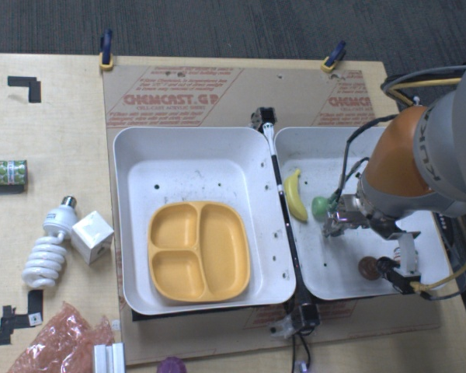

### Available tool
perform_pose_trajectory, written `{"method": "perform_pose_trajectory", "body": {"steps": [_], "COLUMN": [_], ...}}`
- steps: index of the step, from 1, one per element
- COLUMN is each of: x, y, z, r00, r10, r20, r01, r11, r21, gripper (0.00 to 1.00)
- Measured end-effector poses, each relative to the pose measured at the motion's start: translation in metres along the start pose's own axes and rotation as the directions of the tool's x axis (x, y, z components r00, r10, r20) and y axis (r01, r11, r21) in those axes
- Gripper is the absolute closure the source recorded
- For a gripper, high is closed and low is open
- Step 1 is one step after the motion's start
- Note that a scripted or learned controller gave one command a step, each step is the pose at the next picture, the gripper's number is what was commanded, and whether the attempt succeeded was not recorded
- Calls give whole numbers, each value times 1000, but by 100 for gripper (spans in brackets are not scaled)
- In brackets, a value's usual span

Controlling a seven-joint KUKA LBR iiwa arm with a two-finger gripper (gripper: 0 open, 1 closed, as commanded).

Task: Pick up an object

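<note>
Two bins side by side on the bench. Left bin has a divided plate sitting toward its near edge. In the right bin, a banana lies along the left wall, a ball just right of it, and my gripper hangs right beside that ball. A disc sits nearer the front. Left of the bins: bulb, cube, can.

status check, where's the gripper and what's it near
Gripper low in the right bin, jaws' state unreadable. Small green ball right beside it, not seen held. Banana lies just left of the ball; brown round object nearer the front.
</note>
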State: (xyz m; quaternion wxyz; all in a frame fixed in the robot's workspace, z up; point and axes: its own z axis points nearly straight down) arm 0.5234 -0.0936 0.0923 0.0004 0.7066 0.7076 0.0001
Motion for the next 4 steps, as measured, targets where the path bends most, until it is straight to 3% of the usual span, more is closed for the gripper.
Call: {"method": "perform_pose_trajectory", "body": {"steps": [1,2,3,4], "x": [0,0,0,-4], "y": [0,1,1,-46], "z": [0,-10,-10,0], "r00": [1000,1000,1000,1000], "r10": [0,-2,-2,3], "r20": [0,1,1,0], "r01": [0,2,2,-3], "r11": [1000,1000,1000,1000], "r21": [0,-1,-1,1], "gripper": [0,100,0,0]}}
